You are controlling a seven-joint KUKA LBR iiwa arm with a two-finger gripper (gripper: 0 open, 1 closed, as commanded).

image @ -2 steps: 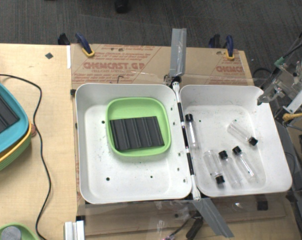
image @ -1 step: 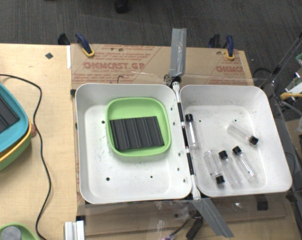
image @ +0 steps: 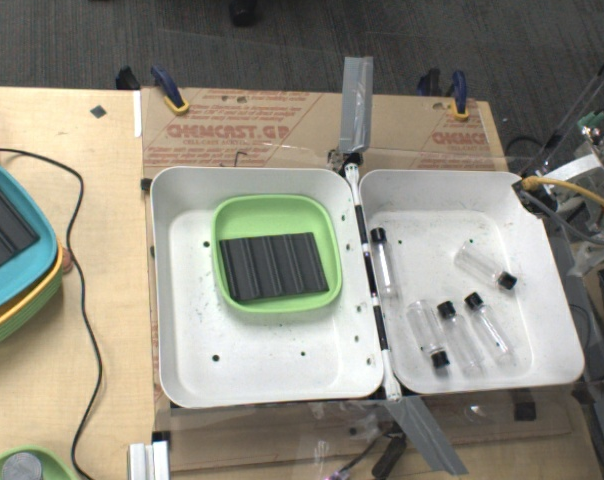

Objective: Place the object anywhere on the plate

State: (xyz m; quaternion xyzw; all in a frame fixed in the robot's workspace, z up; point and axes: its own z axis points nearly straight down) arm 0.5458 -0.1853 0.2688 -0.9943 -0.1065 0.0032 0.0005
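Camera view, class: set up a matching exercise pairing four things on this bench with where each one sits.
Things:
1. green plate
2. dark ribbed mat
3. clear vials with black caps
4. stacked teal and yellow trays

Places:
A. on the wooden bench, left of both bins
B. on the green plate
C. in the right bin
D. in the left bin

Pairs: 1-D, 2-B, 3-C, 4-A

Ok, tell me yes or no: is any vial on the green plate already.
No. The vials all lie in the right bin, while the green plate in the left bin carries just a dark ribbed mat.
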